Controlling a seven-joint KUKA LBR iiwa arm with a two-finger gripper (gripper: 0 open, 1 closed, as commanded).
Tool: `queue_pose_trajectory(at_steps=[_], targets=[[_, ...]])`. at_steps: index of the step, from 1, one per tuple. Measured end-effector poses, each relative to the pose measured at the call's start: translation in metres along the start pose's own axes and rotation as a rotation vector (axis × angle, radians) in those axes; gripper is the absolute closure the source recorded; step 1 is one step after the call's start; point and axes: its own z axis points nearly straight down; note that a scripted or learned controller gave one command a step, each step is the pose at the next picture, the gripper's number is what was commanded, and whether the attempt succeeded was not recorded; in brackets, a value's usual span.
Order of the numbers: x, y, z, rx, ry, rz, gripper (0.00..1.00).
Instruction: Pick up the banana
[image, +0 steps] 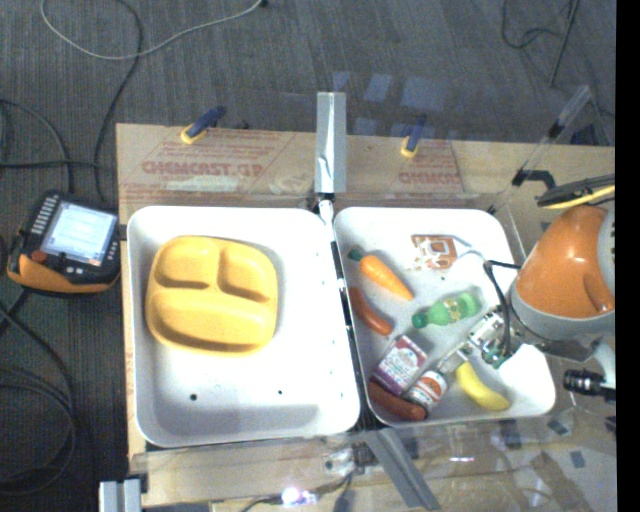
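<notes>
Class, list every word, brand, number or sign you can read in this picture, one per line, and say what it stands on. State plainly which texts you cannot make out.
"CHEMCAST": red print, faint, on the left clear sheet behind the bins.
Red print on the right clear sheet: too blurred to read.
Label on the small purple carton: too small to read.
Label on the green bottle: too small to read.
Screen of the handheld pendant: too blurred to read.
</notes>
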Motion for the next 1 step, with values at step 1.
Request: queue_pose_trajectory(at_steps=[1], targets=[[-0.0002,0.003,-0.0087,-0.005,0.003,-0.001,1.0]])
